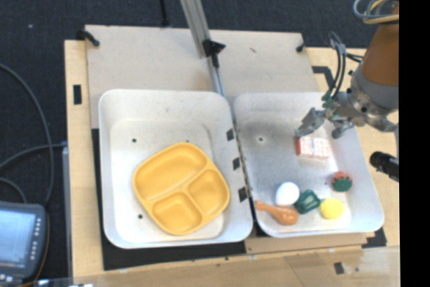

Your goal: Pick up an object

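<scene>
End effector (pixel 327 123): fingers spread, nothing between them, poised just above the red-and-white box (pixel 314 148) | box: right bin (pixel 269 124), upper middle | white ball (pixel 287 193), green piece (pixel 308 201), yellow ball (pixel 331 208), orange spoon (pixel 278 212) (near front wall) | left bin (pixel 121 117): yellow divided plate (pixel 180 187)

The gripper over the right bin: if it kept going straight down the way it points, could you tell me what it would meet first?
Probably the small white and red box, which lies just below the gripper in the right bin; depth is hard to judge from above.
</scene>
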Motion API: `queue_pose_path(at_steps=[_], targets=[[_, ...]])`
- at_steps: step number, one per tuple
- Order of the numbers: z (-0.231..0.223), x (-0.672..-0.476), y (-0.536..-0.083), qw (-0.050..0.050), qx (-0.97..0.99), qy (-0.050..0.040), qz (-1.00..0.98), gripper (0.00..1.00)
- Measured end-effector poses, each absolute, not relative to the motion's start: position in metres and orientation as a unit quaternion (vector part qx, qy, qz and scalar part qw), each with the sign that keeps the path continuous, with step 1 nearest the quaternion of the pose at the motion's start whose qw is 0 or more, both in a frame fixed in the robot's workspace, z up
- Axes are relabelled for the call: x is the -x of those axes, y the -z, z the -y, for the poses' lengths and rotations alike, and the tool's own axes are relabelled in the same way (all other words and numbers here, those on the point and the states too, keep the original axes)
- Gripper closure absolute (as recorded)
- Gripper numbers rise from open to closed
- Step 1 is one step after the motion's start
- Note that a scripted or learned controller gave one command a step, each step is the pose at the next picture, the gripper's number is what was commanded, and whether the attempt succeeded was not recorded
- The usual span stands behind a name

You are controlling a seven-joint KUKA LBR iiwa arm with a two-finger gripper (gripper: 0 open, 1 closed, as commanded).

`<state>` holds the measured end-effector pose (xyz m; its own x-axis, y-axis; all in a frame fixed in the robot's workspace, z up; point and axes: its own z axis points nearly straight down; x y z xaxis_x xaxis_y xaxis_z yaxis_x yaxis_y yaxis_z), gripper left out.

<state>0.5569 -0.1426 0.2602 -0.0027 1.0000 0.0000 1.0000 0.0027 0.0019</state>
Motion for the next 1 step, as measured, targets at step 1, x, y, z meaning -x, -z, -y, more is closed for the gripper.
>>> queue_pose_path(at_steps=[1], targets=[[0.1425,-0.5570,-0.2602,0.001,-0.706,-0.0010,-0.708,0.00]])
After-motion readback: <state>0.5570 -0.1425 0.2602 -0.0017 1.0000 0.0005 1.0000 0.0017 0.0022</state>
